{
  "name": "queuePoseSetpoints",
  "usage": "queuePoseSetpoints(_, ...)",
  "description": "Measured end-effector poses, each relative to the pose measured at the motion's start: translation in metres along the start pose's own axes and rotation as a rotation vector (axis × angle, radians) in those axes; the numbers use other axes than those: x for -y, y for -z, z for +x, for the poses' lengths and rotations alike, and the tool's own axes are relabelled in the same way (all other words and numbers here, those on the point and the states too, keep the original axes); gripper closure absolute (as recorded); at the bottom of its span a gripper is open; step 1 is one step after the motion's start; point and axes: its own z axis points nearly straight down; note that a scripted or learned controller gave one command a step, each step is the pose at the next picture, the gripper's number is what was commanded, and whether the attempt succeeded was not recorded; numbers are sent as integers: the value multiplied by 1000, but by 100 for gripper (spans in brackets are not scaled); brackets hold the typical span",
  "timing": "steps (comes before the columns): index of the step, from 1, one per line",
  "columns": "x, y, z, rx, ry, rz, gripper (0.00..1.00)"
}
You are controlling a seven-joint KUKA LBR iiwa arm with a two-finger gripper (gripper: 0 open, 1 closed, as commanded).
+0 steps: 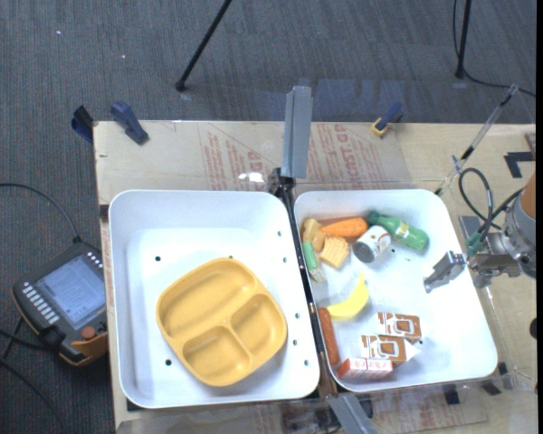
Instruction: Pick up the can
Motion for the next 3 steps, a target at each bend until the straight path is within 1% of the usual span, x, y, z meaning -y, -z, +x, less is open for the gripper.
queuePoseSetpoints(1, -22, 98, -6, 2, 23, -1, 0)
queuePoseSetpoints(2, -20, -42, 4, 0, -85, 1, 0)
queuePoseSetpoints(3, 6, -133, 13, 1, -47, -24, 0)
